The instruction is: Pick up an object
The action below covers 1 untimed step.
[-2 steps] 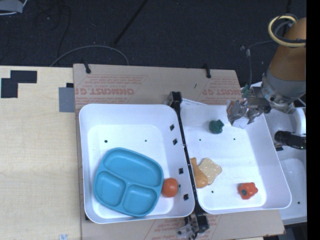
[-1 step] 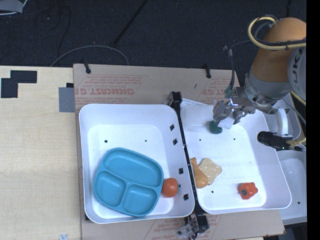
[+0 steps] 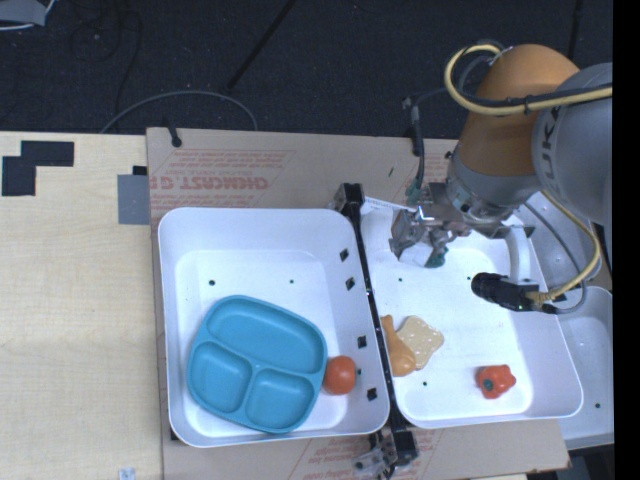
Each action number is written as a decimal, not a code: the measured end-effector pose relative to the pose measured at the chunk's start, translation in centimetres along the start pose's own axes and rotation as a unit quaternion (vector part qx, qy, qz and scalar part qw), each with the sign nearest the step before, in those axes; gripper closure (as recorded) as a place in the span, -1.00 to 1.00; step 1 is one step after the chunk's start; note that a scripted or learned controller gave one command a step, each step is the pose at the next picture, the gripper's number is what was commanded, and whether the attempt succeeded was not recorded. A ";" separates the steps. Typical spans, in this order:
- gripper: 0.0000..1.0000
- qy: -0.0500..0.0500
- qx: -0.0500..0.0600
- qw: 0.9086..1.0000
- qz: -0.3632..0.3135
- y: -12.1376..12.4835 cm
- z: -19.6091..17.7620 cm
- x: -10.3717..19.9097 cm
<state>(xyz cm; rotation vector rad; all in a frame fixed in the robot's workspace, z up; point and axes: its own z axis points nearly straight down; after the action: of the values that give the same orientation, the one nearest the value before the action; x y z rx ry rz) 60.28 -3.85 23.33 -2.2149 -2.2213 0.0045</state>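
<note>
- Between the jaws nothing visible; gripper (image 3: 420,240) looks parted, hanging over the right bin (image 3: 560,393) top-left.
- Below it: cracker (image 3: 421,339), likely light, stiff, brittle; pinch across edges.
- Farther lower-right: pepper (image 3: 495,380), small, probably slick.
- Lower-left, other bin: tomato (image 3: 340,375) touching plate (image 3: 256,364).

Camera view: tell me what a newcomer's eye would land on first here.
The blue divided plate in the left bin stands out most, with an orange-red ball touching its right edge. Above the right bin's far end hangs the arm's orange band, with the gripper below it. Nearer the camera lie a toy bread slice and a small red pepper-like toy.
</note>
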 end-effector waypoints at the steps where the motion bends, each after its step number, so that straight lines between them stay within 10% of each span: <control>1: 1.00 -0.001 0.000 1.000 0.001 0.6 0.9 5.6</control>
<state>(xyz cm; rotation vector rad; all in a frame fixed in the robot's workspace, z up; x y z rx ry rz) 60.90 1.73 22.46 -2.2182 -2.2198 0.0054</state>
